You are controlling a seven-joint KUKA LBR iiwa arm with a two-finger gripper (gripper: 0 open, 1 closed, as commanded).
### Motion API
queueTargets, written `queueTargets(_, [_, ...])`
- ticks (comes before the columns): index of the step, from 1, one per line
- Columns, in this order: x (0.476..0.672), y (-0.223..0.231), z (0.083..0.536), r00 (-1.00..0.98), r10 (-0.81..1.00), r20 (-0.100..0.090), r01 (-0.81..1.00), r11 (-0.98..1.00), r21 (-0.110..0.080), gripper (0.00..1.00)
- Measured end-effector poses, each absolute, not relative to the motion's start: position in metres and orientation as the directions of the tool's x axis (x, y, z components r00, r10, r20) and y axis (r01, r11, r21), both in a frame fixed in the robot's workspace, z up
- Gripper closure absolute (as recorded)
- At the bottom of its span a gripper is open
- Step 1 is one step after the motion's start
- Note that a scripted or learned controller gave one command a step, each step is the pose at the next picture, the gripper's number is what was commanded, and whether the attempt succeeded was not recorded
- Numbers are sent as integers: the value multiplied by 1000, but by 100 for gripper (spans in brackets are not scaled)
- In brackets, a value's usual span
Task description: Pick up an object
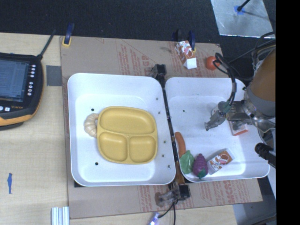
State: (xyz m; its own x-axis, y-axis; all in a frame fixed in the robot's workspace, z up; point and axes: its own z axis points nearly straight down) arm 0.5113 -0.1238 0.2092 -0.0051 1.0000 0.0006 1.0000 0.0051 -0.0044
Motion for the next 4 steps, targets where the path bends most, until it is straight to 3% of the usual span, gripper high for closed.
queueTargets(1, [506,-181,116,-4,1000,0,1000,4,-6,0])
queueTargets(2, [600,-181,92,-4,1000,0,1000,4,-3,0])
queueTargets(3, [657,-212,148,-5,1000,-1,1000,5,0,0])
queueTargets(4, [656,-211,112,-7,1000,0,1000,7,-4,0])
